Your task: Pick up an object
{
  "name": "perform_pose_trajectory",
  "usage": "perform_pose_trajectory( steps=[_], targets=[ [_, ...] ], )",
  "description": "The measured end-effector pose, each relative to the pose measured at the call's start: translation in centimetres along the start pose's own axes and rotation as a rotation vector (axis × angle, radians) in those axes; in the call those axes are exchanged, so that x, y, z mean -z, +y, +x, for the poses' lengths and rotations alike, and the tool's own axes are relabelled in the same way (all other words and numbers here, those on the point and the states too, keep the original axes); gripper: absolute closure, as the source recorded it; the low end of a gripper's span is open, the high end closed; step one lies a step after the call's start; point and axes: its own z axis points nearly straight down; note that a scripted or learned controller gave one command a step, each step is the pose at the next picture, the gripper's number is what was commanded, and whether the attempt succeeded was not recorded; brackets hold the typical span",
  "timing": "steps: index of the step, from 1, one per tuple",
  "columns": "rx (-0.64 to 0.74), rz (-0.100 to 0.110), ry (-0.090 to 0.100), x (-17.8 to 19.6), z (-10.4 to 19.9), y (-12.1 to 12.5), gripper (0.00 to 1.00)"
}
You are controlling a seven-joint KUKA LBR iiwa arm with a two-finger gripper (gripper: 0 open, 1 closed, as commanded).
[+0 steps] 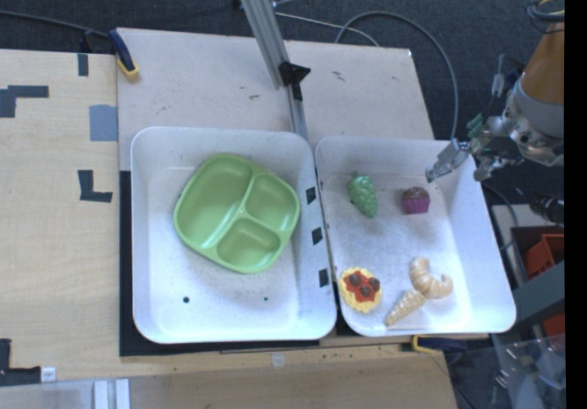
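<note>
Gripper (456,158) at the far right rim of the right bin (491,242); whether its fingers are spread or pressed together cannot be told, and nothing is seen between them. Purple object (415,200) lies just beside it, apart. Green object (363,195), tart (360,289) and cone (420,292) lie elsewhere in this bin. Left bin (151,242) bears a green divided plate (238,212).

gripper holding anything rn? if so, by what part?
Nothing held. The gripper sits over the right bin's upper right corner, with no object between its tips. The purple item, green item, tart and cone lie on the bin floor.
</note>
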Motion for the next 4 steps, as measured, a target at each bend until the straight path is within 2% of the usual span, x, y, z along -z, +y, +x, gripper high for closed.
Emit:
perform_pose_trajectory(
  steps=[1,2,4],
  targets=[
    [0.0,0.0,0.0,0.0,0.0,0.0,0.0],
    [0.0,0.004,0.0,-4.5,0.2,0.5,0.0],
    [0.0,0.006,0.0,-16.4,0.4,0.5,0.0]
  ],
)
